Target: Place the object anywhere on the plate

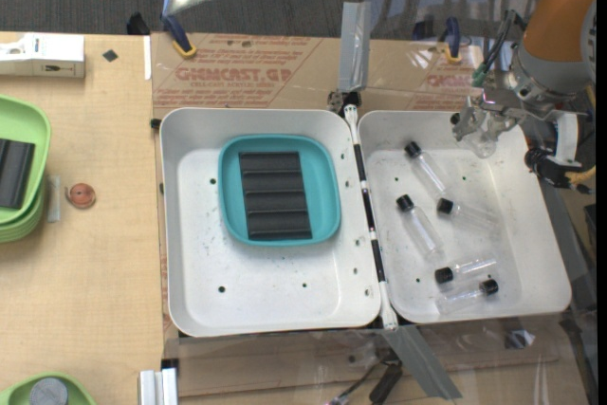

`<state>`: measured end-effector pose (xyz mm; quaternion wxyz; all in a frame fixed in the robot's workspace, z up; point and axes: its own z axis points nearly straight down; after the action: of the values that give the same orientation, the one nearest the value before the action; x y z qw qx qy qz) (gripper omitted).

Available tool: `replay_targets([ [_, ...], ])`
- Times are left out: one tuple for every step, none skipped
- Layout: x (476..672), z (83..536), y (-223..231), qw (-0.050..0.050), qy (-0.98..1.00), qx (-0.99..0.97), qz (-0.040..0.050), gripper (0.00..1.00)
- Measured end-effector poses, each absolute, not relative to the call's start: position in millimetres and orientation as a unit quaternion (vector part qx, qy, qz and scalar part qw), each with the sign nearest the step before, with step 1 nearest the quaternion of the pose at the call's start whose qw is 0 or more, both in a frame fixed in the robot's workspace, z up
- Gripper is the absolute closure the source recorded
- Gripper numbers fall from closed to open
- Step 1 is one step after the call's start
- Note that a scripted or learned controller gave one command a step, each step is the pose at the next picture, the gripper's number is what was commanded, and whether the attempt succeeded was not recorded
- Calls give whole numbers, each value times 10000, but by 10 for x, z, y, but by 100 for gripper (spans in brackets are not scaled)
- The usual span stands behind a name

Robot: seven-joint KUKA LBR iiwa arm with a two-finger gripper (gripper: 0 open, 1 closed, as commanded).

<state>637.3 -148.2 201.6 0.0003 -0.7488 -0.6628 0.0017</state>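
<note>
Dark carpet lies beyond a tan bench [95, 299] that carries two white bins side by side. In the left bin [190, 289] sits a teal plate [327, 194], square with rounded corners, and a black ribbed insert [275, 194] rests in its middle. The right bin [541, 299] holds five clear vials with black caps: one [423, 165] near the far left, one [415, 221] at the middle left, one [463, 211] just right of that, and two [462, 272] [471, 291] close together near the front. None touches the plate; all stay in the right bin.

The gripper [484, 133] hangs over the far right corner of that bin, below the arm's orange band [561, 24]. Something clear and glassy shows at its tip, but whether the jaws are parted or closed on it cannot be told.

At the bench's left edge a green tray [24, 123] holds a dark block [13, 172], a small round orange piece [82, 194] lies beside it, and a white box [43, 55] sits farther back.
</note>
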Motion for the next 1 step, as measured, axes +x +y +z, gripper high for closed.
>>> replay_targets([
  [6260,1905,-596,11,-7130,-7012,13,100],
])
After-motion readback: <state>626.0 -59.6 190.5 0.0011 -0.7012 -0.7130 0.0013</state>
